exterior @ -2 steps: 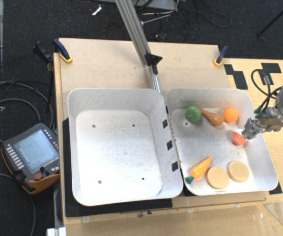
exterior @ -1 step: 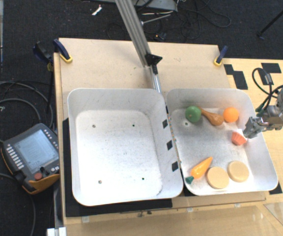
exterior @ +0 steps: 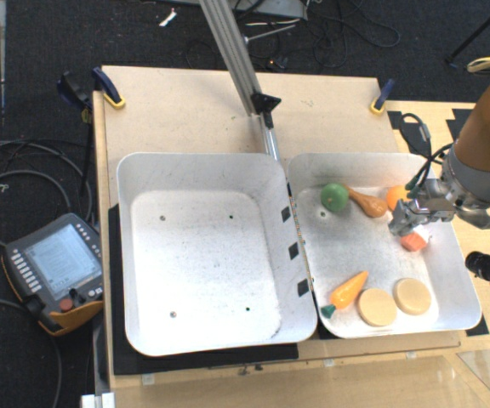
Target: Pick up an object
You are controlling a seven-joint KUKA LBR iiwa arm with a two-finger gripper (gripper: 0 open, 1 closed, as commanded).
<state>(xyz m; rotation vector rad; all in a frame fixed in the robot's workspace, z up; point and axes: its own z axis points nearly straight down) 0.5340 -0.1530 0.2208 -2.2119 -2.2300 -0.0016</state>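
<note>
Gripper poised low over right bin, approach step in hand, nothing lifted yet

Whether its grip is released or clenched I cannot tell from this slant. Nearest candidate, a small red-orange block, lies just beneath it on the bin floor; orange ball sits just behind. Next move, in my judgement: settle squarely over the block, close, then raise

White bins, speckled w/ dark spots. Green ball, orange carrot, red-orange block. Two tan discs; arm grey w/ orange band.
</note>
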